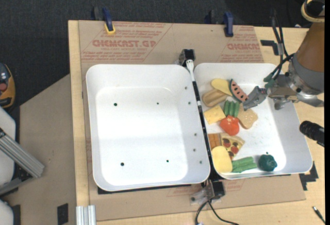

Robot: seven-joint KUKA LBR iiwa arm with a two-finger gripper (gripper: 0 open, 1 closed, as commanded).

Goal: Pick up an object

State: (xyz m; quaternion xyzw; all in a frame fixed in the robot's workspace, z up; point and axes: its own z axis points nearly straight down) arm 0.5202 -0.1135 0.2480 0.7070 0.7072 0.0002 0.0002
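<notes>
The gripper [254, 98] hangs over the right bin [289, 136]. I cannot tell how it is set, and nothing is seen held in it. I think it is placed there to reach the toy food, which lies in a heap on the bin's left side. Just under its tip is a tan bread slice [248, 118], flat and small. Beside the bread lies a red tomato [230, 125], round and shiny.

"CHEMCAST GP" — red, on board [129, 42]
</notes>
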